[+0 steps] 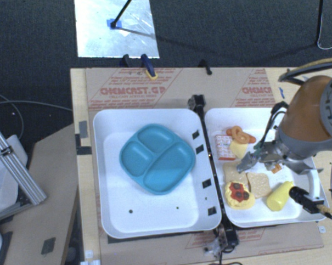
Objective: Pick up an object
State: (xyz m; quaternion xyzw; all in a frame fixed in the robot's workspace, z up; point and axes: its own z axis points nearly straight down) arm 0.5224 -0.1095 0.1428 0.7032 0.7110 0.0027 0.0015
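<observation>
- The gripper (247, 164) is seen low in the right bin (301, 219); its finger state cannot be told.
- A tan cracker (259, 184) is seen just below it, square and flat.

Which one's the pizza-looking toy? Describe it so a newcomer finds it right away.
Start at the right bin, the one crowded with toy food beside the bin holding the blue divided plate. Go to its near-left corner: the pizza toy lies there, left of the tan cracker. It alone is round and yellow with red and dark toppings.
</observation>
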